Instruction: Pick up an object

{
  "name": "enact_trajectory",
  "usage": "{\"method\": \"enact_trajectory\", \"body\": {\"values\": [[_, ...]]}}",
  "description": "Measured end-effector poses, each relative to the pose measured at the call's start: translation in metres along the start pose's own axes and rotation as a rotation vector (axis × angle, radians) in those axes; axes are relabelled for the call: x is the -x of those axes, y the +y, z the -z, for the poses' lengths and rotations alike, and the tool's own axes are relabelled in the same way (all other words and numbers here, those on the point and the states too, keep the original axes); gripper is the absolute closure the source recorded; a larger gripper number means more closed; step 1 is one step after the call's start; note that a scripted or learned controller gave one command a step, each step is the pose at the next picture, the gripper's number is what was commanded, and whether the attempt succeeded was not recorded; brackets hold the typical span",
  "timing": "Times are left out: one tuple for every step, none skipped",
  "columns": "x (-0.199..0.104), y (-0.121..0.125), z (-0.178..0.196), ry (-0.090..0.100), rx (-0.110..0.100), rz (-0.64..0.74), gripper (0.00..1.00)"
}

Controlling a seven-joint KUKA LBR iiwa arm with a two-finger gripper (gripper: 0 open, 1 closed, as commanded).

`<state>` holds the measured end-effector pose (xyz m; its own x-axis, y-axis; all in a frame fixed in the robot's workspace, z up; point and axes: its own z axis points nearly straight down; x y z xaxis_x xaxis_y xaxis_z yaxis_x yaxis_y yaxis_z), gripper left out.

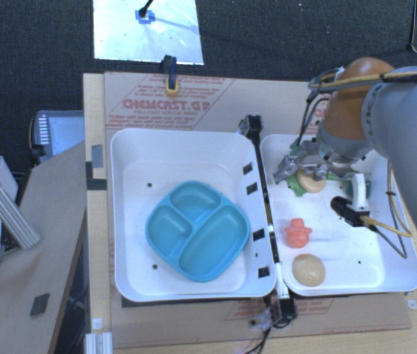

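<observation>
Dark speckled carpet [31,35] covers the floor, a shiny square sheet [147,21] lying on it at the top. Red-printed cardboard [215,94] tops the pale wooden bench [53,220]; an aluminium rail [1,205] slants at left.

Bins: 2, white and shallow. The left bin [131,198] has the right bin [394,265] at its 3 o'clock.

Left bin: 1 item, a blue divided plate [197,231] with 3 compartments, lying slightly toward 6 o'clock of center.

Right bin: 3 loose items.
- 1 small red-orange toy [298,232] at 9 o'clock
- 1 beige rounded lump [308,269] at 7 o'clock
- 1 cream-and-green piece [310,184] at 11 o'clock, partly covered, so can't tell if it's one thing or several

Loose items overall: 4.

Black clips [252,190] along the wall between the bins: 4 visible.

Cardboard sheet [215,102] under the bins: 1.

Yellow clamp [172,88]: 1, at 12 o'clock of the left bin.
</observation>
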<state>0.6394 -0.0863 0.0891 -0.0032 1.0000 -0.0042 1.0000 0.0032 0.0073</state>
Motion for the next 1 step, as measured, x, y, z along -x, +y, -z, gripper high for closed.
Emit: {"method": "enact_trajectory", "body": {"values": [[0.0018, 0.0034, 0.0144, -0.004, 0.014, 0.0, 1.0]]}}
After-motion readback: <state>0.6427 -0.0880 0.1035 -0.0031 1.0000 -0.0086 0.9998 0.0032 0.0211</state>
